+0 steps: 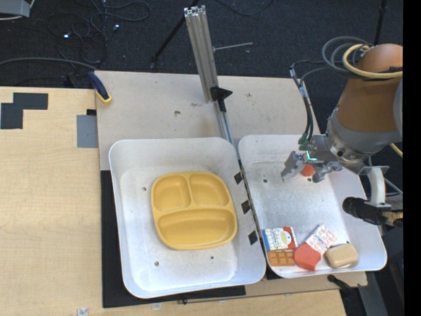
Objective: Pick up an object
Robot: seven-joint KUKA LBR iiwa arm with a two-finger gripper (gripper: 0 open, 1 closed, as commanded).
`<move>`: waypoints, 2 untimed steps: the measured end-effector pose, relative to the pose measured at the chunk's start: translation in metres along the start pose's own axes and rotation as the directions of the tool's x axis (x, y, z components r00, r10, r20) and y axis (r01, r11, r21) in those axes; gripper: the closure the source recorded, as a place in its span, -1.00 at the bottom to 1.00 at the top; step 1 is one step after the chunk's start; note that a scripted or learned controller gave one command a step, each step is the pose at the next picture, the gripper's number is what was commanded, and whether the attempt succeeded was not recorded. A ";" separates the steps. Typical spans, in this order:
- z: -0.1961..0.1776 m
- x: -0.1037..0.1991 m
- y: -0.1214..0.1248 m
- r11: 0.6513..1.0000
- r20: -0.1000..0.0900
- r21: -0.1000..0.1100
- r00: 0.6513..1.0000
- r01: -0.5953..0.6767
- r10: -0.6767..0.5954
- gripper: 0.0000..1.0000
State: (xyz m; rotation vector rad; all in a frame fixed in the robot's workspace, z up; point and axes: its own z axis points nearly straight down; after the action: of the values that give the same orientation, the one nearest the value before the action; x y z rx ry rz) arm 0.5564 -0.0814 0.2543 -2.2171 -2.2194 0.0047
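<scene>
Over the right bin's [368,259] far edge, the gripper [304,170] pinches a small red object [307,170], while four items crowd the near right corner.

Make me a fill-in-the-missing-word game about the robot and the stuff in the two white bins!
1. The yellow tray lies in the ____ bin.
2. The tray has ____ compartments.
3. The tan block sits in the right bin's near corner, beside a ____ block.
4. The gripper is over the ____ bin.

Missing words: left; three; red; right
</scene>
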 end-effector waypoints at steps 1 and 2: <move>-0.001 0.000 0.000 1.000 0.000 -0.002 1.000 0.000 0.000 -1.00; 0.057 0.009 0.000 1.000 0.000 0.004 1.000 -0.002 0.002 -1.00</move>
State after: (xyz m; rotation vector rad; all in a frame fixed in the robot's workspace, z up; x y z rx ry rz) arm 0.5559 -0.0720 0.1969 -2.2176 -2.2149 0.0083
